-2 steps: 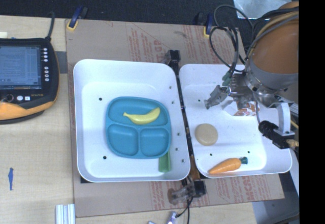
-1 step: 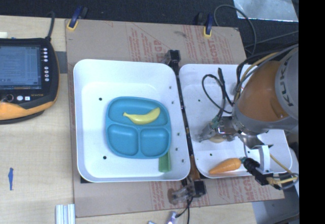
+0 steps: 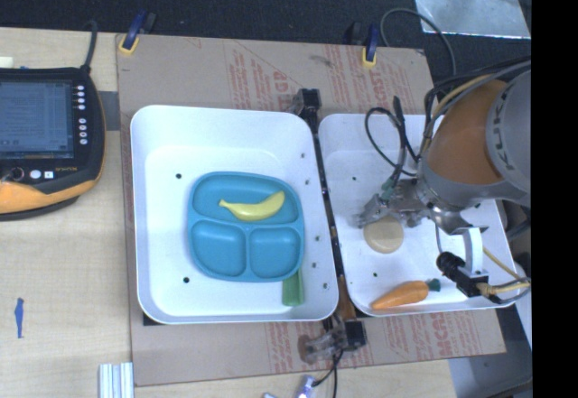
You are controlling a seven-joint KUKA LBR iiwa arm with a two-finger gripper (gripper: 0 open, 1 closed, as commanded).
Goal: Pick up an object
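Desk (image 3: pixel 72 297) across the frame, two white bins side by side. Left bin (image 3: pixel 158 207): blue divided plate (image 3: pixel 244 238) at centre, banana (image 3: pixel 253 205) in its upper compartment, green block (image 3: pixel 293 290) against lower-right wall. Right bin (image 3: pixel 348 207): end effector (image 3: pixel 390 207) at centre-right, just above beige round object (image 3: pixel 384 236); grip state impossible to tell. Carrot (image 3: pixel 400 296) along the lower edge.

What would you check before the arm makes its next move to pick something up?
1. Tool over the right bin: ok.
2. Target near tool: round beige object lies just beneath it: ok.
3. Object held between the tool's tips: cannot tell.
4. Carrot apart from the beige object: ok.
5. Cables free of the tool: cannot tell.
6. Banana resting in the blue tray, left bin, out of the way: ok.
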